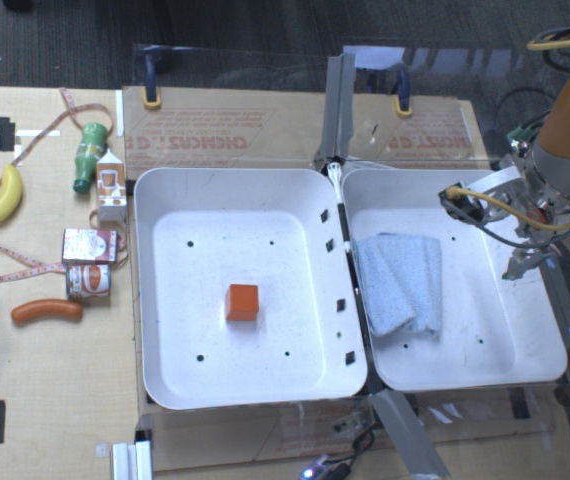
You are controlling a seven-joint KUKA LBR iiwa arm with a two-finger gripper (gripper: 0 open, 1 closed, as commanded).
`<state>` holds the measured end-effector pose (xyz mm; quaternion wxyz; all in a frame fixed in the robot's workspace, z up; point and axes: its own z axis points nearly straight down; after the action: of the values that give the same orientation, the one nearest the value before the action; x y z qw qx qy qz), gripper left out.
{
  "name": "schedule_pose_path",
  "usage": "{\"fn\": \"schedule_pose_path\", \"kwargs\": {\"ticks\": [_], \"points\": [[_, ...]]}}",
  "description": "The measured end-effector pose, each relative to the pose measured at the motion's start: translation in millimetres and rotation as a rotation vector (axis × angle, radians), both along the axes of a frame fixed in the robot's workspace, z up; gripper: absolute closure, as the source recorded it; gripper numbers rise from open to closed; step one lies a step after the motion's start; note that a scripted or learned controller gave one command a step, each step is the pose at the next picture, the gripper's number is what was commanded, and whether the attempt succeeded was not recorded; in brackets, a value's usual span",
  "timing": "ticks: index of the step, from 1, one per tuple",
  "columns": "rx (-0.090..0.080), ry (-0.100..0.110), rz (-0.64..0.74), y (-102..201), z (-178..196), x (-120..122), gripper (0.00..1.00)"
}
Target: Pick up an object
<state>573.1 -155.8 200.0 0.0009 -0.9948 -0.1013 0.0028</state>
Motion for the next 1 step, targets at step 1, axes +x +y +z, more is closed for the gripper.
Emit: {"fn": "schedule_pose_path", "kwargs": {"ticks": [1], "points": [[-0.001,-0.003,0.031,-67.1,31.5,-16.9,0.00]]}}
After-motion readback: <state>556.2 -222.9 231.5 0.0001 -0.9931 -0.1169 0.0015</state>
